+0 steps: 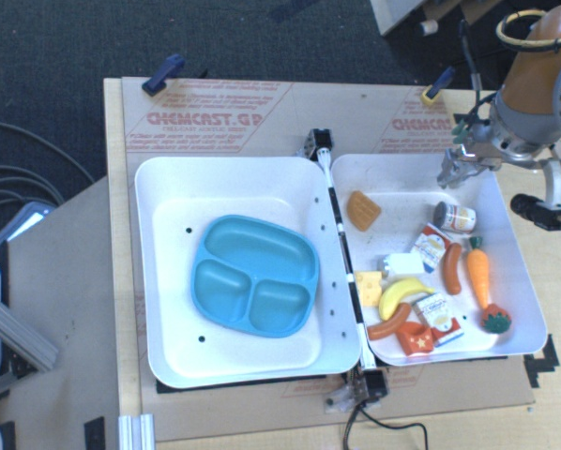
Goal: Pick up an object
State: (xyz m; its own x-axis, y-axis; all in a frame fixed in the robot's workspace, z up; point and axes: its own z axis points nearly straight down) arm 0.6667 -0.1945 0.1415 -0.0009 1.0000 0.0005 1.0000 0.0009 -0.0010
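Grey and low, our claw hangs over the right bin's far corner, holding nothing; we cannot tell its spread. Just below it lies a small jar, our likeliest pick. We should centre over it before closing.

Even, bright overhead light; soft shadows; mild glare on white bins; slightly soft focus overall.

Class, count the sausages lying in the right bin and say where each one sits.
2. One sausage lies upright in the picture just left of the carrot; the other sausage lies slanted below the banana. Clutter may hide more.
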